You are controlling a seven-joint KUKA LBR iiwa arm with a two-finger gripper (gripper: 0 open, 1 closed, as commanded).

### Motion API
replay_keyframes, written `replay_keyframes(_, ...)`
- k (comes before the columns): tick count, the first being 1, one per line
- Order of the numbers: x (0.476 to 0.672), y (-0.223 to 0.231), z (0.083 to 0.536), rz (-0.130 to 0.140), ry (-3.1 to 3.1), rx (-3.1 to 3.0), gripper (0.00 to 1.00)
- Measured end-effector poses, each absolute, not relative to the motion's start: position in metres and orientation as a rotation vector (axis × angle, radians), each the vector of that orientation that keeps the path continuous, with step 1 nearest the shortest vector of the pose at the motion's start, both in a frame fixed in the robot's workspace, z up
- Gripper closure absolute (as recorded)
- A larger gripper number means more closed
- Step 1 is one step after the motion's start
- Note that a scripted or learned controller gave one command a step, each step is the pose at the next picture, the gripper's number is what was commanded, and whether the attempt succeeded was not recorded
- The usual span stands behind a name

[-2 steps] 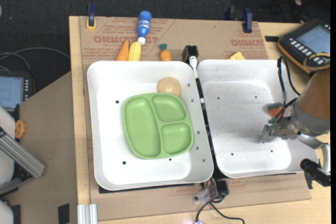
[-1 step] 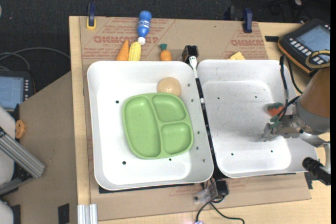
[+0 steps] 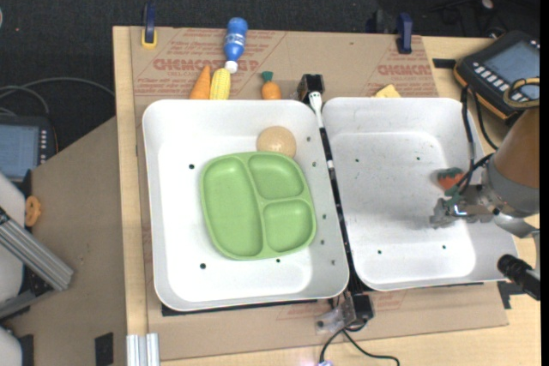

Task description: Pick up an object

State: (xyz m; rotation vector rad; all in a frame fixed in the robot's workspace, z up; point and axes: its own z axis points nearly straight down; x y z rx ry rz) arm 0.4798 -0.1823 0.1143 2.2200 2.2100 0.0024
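Note:
A small red and green object (image 3: 449, 177) lies in the right bin (image 3: 386, 184) close to its right wall. My gripper (image 3: 448, 212) hangs just in front of that object, low over the bin floor, with the arm coming in from the right. In the left bin (image 3: 171, 184) a green divided plate (image 3: 257, 203) lies flat, and a beige round object (image 3: 276, 141) rests by the plate's far edge.
Behind the bins on the cardboard lie a blue and white bottle (image 3: 234, 39), a corn cob (image 3: 220, 84), a carrot (image 3: 201, 85), a smaller carrot (image 3: 270, 88) and a yellow piece (image 3: 388, 92). A teach pendant (image 3: 506, 73) sits at the far right.

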Motion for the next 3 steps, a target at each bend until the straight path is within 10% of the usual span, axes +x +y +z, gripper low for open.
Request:
replay_keyframes(1,0.526,-0.095,0.113,0.008,2.233,2.209,1.0)
replay_keyframes(2,0.481,-0.159,0.083,-0.003,2.218,2.23,1.0)
replay_keyframes(3,0.479,-0.204,0.12,-0.001,2.212,2.221,1.0)
